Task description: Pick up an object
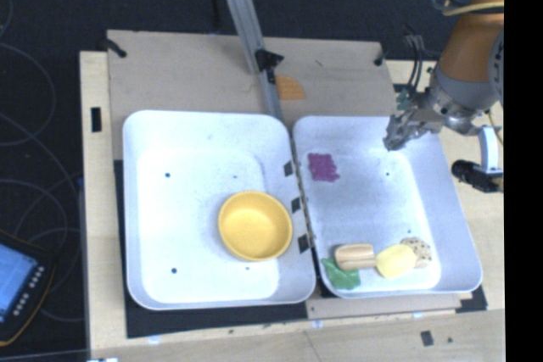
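On a pale bench, the gripper (397,138) hangs over the right bin's (441,182) far corner, finger state indiscernible; the purple object (323,167) lies just beside it, toward the left bin (170,148).

The arm (472,47) runs off the right edge, so just its orange band and wrist are visible. The gripper (397,137) is too small and dark to make out its fingers. A green piece (339,274) lies partly under the tan cylinder (354,256). The speckled object (417,248) is half hidden behind the yellow lump (394,262). A screen (17,284) is cut by the left edge.
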You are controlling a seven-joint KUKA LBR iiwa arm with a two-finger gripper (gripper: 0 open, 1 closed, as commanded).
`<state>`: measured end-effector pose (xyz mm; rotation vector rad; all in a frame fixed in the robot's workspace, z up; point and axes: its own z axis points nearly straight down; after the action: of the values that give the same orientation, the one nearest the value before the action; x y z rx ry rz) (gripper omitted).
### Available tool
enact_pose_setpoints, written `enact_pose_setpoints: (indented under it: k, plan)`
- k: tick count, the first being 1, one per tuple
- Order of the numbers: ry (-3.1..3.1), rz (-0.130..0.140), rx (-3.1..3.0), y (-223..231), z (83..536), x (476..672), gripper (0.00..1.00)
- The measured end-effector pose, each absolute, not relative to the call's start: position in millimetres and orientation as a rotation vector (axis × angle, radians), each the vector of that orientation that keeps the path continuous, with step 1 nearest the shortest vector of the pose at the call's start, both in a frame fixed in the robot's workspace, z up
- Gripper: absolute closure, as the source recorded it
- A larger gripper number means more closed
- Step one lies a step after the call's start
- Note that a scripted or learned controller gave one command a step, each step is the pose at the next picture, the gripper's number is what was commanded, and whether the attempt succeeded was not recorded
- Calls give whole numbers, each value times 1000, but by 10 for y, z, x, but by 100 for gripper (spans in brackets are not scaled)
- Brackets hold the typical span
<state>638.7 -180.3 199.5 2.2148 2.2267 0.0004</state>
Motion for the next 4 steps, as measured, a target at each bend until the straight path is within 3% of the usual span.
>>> enact_pose_setpoints:
  k: [4]
  plan:
    - [2231, 2, 2214, 249, 2133, 6089, 100]
